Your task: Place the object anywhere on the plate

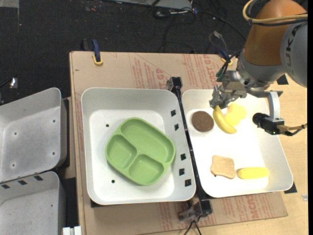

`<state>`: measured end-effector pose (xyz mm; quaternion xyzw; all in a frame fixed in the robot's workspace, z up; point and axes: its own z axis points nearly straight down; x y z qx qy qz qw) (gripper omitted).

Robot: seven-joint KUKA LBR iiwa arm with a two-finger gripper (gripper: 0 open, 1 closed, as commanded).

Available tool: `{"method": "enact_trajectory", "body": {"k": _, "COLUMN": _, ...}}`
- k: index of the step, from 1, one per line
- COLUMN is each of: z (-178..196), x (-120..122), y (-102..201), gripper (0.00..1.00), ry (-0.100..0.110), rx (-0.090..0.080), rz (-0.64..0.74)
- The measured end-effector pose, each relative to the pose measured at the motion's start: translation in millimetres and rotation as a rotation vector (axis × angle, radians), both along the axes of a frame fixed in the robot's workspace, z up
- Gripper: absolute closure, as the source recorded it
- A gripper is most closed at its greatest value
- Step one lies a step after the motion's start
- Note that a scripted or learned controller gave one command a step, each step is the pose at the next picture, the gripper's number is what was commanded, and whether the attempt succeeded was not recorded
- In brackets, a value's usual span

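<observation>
- The fingers are seen slightly spread, hanging just above the upper end of the banana; nothing is pinched between them.
- The gripper is carried by the grey arm, which reaches in over the right bin.
- The left bin holds the green plate, divided into 3 compartments and not yet loaded.
- The banana is judged to be the object to be moved. It lies in the right bin between a brown disc and a pale yellow piece, and it touches the latter.
- 2 more items, a toast slice and a yellow block, lie nearer the front, well apart from the gripper.
- A clean grasp is best made across the banana's narrow width, with the descent kept clear of both neighbours. The lift should then be taken high enough to clear the wall between the 2 bins.
- Red print is seen on the cardboard under the bins, but it cannot be read. Part of a brand mark on the arm is cut off.
</observation>
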<state>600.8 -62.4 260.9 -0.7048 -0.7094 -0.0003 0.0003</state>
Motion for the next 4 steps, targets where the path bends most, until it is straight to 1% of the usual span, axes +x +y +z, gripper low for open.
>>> {"method": "enact_trajectory", "body": {"k": 1, "z": -12.6, "x": -4.5, "y": 51.4, "gripper": 1.0, "ry": 0.002, "rx": 0.0, "rz": 0.0}}
{"method": "enact_trajectory", "body": {"k": 2, "z": -23.7, "x": 7.6, "y": 109.4, "gripper": 1.0, "ry": 0.0, "rx": 0.0, "rz": 0.001}}
{"method": "enact_trajectory", "body": {"k": 3, "z": -23.3, "x": 17.9, "y": 170.7, "gripper": 1.0, "ry": -0.002, "rx": 0.001, "rz": 0.002}}
{"method": "enact_trajectory", "body": {"k": 4, "z": -23.4, "x": 17.6, "y": 166.6, "gripper": 0.0, "ry": 0.0, "rx": -0.001, "rz": -0.004}}
